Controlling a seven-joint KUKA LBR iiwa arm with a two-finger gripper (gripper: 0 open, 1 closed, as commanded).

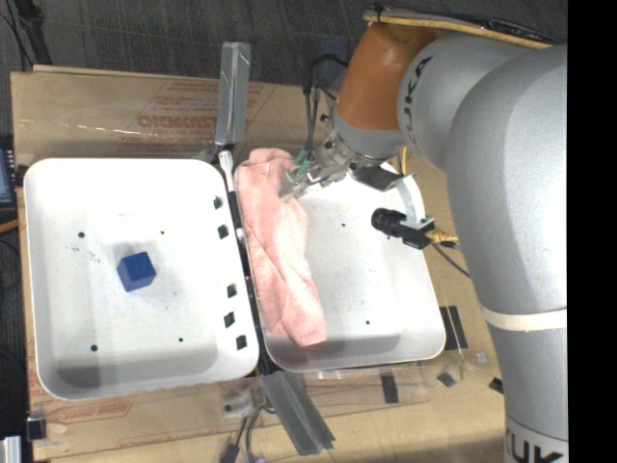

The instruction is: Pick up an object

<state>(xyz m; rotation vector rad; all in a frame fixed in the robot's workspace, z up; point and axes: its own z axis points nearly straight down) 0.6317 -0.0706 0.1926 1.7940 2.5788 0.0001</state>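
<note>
The large grey arm (501, 210) is seen filling the right of the frame, bent over the right bin (386, 287), with its orange band (381, 75) at upper centre. The gripper (301, 179) is lowered at the upper end of a pink towel (278, 249), touching or just above its folds; whether anything is grasped cannot be told.

One pink towel is counted, laid lengthwise along the left wall of the right bin, from lower centre to upper centre. One blue cube (136, 270) is counted, lying alone in the left bin (58, 191), well apart from the gripper.

Two white bins are set side by side on a cardboard sheet (125, 104). A black fitting (400, 225) is seen beside the wrist.
</note>
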